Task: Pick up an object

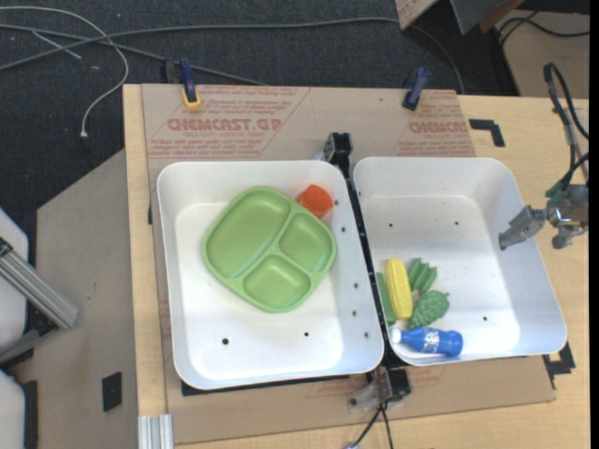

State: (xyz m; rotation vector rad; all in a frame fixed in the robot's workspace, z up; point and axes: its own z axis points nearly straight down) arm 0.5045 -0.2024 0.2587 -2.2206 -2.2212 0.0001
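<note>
Blue bottle: lying on its side at the near edge of the right bin, white label facing up, closest item to the camera.

Corn cob: yellow toy, lying lengthwise just behind the bottle, close to the bin's left wall.

Green leafy toys: two or three pieces, beside and touching the corn on its right; exact shapes too small to tell.

Green plate: three compartments, resting flat in the middle of the left bin, turned at an angle.

Orange piece: small, rounded, just beyond the plate's far right corner, touching or nearly touching its rim.

Gripper: at the right wall of the right bin, about level with its rim, well apart from every object. One grey finger points in over the bin floor; whether the fingers are spread or closed cannot be told from this angle. Nothing is visible between them.

Clamps, blue and yellow-blue: on the far edge of the bench board.

Task status: nothing picked up. All candidate objects lie at rest in the bins. Remaining, by judgement: choose a target, likely the cluster in the right bin's near left corner, then approach, close, lift.
</note>
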